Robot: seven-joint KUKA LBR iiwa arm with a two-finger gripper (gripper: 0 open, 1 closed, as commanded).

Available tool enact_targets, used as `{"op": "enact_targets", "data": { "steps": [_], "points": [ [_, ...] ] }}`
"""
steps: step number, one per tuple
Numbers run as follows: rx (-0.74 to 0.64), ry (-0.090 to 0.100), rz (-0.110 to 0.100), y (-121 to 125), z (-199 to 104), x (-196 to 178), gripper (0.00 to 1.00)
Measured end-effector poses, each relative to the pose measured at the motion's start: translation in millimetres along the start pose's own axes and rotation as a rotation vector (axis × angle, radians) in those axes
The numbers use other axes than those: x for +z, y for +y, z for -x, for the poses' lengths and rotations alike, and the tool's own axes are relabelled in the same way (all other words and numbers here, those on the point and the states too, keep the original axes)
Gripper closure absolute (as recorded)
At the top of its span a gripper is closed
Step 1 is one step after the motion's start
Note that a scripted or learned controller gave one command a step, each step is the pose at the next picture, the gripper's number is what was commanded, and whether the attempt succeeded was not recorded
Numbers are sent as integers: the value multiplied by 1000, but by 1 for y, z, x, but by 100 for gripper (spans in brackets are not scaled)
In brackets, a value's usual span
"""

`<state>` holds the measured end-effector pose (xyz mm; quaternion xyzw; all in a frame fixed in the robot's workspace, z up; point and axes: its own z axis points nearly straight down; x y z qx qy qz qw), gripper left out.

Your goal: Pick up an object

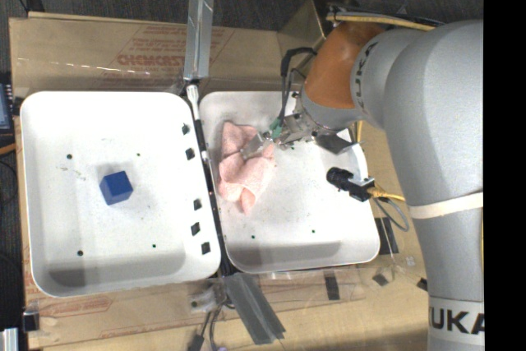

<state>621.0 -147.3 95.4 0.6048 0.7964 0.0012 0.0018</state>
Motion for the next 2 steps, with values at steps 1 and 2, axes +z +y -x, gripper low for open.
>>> {"op": "enact_targets", "data": {
  "steps": [1, 2],
  "points": [
    [-98, -2, 1, 23, -34, 0, 0],
    [-99, 0, -2, 48, -33, 1, 0]
  ]
}}
